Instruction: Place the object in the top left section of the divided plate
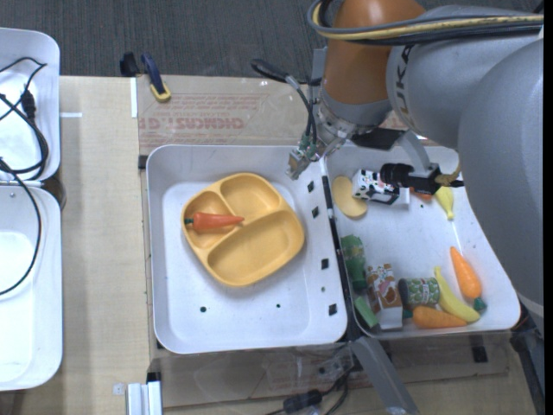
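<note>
Near edge, right bin (497,258): a row of toy foods lies along the front wall: an orange piece (435,319), a banana (458,301) just behind it, a small green-labelled can (420,290) and a printed packet (384,289) side by side. A second orange carrot-like toy (465,271) lies near the right wall. A green item (353,254) rests against the wall shared with the left bin.

Middle, left bin (233,331): the yellow divided plate (259,258) sits a little left of centre, turned at a slant, with one large compartment toward the viewer and two small ones behind. The toy carrot (216,221), orange with a green end pointing left, lies in the plate's top left section, its tip reaching toward the ridge between the two small compartments. It rests free on the plate, well apart from the arm.

Farther back, right bin: a pale round disc (350,199) lies beside a white-and-black boxed item (378,185); a small yellow piece (445,201) lies near the right wall.

Rear, between the bins: the gripper (301,161) hangs over the far end of the shared wall, beyond the plate's far edge and not touching the plate. Whether it is open or closed cannot be told at this angle.

Far edge of the counter (99,232): a brown sheet with red lettering (216,115) lies behind the left bin, with a blue-and-yellow clamp (154,76) at its far left corner. At the view's far left, a white tray (43,258) carries black cables (22,124).
</note>
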You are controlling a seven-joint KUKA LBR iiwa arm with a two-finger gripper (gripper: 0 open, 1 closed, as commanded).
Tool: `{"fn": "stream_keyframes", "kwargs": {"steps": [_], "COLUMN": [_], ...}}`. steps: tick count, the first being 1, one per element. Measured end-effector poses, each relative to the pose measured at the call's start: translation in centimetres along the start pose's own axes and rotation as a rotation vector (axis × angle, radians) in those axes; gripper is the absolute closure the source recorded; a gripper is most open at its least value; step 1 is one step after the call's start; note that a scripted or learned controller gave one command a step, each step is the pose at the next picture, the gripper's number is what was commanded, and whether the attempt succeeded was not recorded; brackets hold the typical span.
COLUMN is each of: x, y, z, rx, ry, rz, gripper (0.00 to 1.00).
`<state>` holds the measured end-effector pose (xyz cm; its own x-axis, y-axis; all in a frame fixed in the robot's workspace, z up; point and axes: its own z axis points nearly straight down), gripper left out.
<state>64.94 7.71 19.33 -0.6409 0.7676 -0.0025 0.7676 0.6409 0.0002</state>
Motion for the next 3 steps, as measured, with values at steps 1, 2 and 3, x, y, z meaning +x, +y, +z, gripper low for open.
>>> {"fn": "stream_keyframes", "kwargs": {"steps": [1, 2, 3], "x": [4.6, 4.6, 3.4], "y": [-0.8, -0.8, 2.0], "z": [-11.0, -10.9, -15.6], "rx": [-0.001, -0.001, -0.001], "ry": [0.000, 0.000, 0.000], "rz": [-0.426, -0.426, -0.362], "gripper": [1.00, 0.00, 0.00]}}
